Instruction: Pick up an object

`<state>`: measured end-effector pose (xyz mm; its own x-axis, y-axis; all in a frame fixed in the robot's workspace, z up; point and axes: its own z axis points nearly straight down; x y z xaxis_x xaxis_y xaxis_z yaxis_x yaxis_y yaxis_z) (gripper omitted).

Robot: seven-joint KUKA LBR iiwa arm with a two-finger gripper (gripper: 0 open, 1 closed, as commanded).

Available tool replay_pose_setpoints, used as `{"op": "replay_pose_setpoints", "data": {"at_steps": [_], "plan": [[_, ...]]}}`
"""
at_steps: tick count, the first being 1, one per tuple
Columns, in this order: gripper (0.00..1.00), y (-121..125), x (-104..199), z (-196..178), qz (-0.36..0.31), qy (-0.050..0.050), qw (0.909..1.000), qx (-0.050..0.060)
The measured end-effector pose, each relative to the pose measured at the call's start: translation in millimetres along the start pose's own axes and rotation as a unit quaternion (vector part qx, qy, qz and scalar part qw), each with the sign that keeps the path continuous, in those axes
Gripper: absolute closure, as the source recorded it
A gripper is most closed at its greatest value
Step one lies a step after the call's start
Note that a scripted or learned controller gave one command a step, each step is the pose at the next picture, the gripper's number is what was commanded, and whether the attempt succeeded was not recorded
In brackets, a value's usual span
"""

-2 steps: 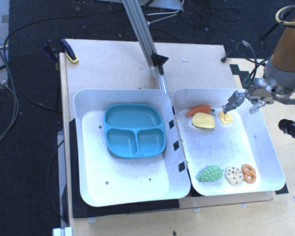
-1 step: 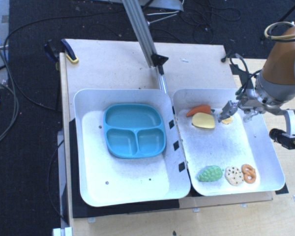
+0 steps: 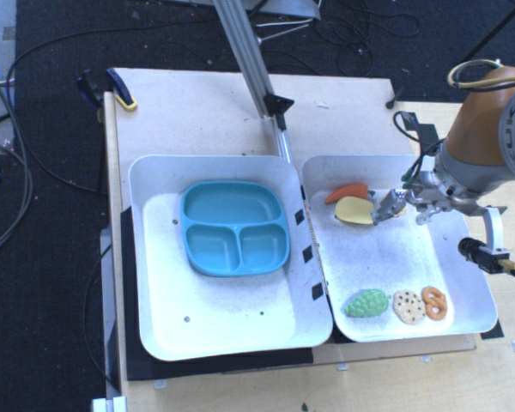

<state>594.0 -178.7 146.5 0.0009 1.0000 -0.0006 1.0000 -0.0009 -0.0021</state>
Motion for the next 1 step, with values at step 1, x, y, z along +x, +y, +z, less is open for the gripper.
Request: {"op": "replay_pose_setpoints", "data": {"at_steps": [1], "plan": [[0.0, -0.4, 0.8, 53.4, 0.0, 0.0, 1.0, 0.001]]}}
